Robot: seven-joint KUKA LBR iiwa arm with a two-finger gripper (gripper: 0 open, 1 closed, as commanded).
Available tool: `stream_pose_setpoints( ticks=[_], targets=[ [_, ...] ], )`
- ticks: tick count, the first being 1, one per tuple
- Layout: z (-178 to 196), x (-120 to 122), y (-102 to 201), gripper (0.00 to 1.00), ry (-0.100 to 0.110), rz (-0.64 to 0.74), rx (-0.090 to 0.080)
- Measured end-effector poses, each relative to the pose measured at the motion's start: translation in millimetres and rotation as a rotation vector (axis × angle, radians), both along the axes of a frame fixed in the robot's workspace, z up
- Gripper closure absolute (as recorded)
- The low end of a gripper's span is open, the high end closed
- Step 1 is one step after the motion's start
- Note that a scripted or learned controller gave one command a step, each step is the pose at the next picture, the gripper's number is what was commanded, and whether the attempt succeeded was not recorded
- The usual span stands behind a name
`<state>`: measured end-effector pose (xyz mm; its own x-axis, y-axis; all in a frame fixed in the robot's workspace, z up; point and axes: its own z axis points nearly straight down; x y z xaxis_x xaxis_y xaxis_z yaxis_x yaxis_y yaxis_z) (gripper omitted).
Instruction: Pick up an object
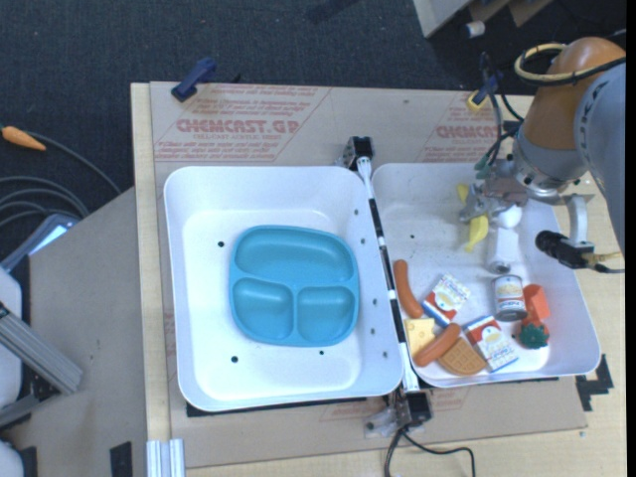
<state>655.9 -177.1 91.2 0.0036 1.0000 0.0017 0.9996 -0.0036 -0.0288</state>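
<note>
My gripper (pixel 485 205) reaches from the right into the far part of the right bin (pixel 576 358), below the grey arm with its orange band. A yellow banana-like piece (pixel 478 231) lies right under and against it. Whether it is held cannot be told from here. Toward the front of that bin lie a small can (pixel 509 296), a red sausage (pixel 401 286), a snack packet (pixel 449 294), a cheese wedge (pixel 421 333), a red-and-white carton (pixel 493 342) and a green-and-orange vegetable (pixel 536 318).
A blue divided plate (pixel 294 284) rests in the left bin (pixel 189 266). A black divider clip (pixel 359 151) sits between the bins at the back. Cables hang near the arm at the upper right, and a blue clamp (pixel 194 78) sits at the bench's far left corner.
</note>
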Motion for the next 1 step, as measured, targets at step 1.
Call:
stream_pose_setpoints(
  ticks=[1],
  targets=[
    [94.2,10.3,91.8,1.00,-0.030,0.005,-0.001]
  ],
)
